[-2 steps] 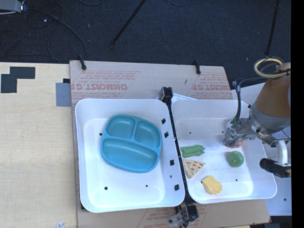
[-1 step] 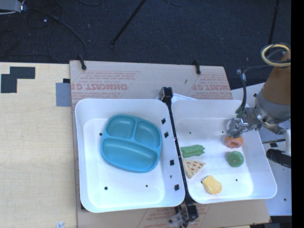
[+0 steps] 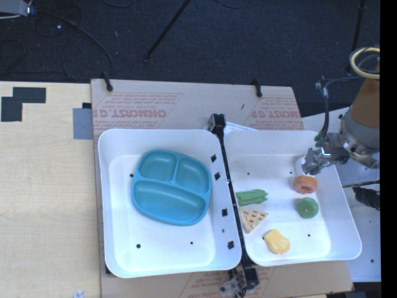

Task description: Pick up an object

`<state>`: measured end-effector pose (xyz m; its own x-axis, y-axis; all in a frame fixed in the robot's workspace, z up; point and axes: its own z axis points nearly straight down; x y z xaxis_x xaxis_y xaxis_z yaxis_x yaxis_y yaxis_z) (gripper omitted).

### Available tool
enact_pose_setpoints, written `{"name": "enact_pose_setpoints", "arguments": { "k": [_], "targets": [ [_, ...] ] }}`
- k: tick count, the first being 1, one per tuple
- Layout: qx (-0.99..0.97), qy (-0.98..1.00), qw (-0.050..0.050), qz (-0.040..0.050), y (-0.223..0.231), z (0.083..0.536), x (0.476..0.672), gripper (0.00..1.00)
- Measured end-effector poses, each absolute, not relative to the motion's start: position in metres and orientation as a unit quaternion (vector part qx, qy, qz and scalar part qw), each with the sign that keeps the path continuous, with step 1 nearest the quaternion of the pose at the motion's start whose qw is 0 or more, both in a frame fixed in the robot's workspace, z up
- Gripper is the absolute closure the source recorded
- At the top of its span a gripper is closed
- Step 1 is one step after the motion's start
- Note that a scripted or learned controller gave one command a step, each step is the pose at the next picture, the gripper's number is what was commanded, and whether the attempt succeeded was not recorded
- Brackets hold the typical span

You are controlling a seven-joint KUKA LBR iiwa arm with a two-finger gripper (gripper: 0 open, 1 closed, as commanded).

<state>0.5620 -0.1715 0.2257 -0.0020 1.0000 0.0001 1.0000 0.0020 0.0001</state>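
The two-finger metal gripper (image 3: 312, 164) hangs just above the round orange toy food piece (image 3: 305, 184) near the right white bin's (image 3: 347, 228) far right edge; whether its grip is released or clenched, I cannot tell.

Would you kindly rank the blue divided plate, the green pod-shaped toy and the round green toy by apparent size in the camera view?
1. blue divided plate, by far the largest.
2. green pod-shaped toy.
3. round green toy. These two look close in size, so their order is uncertain.
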Motion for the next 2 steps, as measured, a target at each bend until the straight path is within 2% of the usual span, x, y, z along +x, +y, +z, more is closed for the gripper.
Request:
{"name": "enact_pose_setpoints", "arguments": {
  "k": [1,2],
  "targets": [
    [0.705,0.709,-0.002,-0.0002,-0.111,0.225,0.565,1.00],
    [0.705,0.709,-0.002,-0.0001,-0.054,0.220,0.584,1.00]
  ]
}}
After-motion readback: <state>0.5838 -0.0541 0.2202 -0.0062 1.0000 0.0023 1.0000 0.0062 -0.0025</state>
